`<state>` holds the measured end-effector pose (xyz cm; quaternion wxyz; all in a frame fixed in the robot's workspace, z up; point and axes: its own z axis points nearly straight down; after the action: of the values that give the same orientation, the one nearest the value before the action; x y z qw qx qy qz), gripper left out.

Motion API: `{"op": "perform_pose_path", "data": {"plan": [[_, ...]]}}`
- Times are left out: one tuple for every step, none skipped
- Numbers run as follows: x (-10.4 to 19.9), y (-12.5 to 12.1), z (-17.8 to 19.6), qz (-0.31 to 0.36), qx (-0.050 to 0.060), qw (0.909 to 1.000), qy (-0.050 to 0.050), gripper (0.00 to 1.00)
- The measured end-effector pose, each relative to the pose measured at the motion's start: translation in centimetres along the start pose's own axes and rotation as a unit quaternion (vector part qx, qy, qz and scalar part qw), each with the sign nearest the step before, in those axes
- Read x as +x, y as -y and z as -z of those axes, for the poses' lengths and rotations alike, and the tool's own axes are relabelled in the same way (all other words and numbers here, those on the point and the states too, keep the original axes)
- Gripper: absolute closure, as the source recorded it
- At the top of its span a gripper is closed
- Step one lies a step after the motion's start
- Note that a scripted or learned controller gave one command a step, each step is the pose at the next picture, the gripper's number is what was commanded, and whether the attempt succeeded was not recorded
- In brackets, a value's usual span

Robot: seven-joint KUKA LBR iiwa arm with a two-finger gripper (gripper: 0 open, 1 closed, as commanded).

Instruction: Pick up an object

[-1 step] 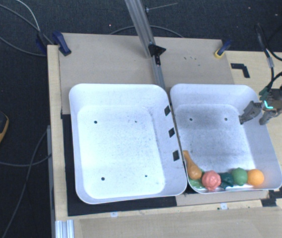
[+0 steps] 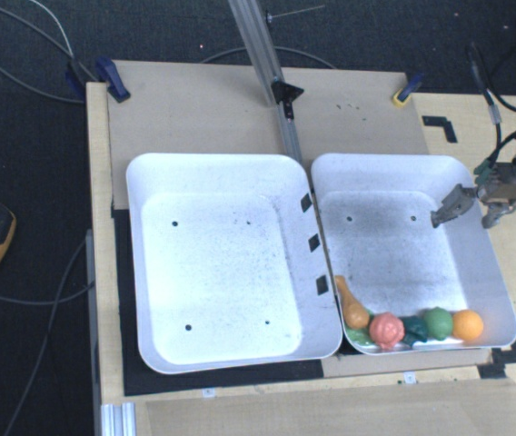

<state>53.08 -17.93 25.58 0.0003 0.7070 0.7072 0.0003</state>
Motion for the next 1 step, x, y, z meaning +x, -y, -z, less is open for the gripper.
{"op": "perform_pose_path", "data": {"plan": [[0.22,-0.46,-6.08,0.0,0.003,1.0,-0.001,0.0]]}}
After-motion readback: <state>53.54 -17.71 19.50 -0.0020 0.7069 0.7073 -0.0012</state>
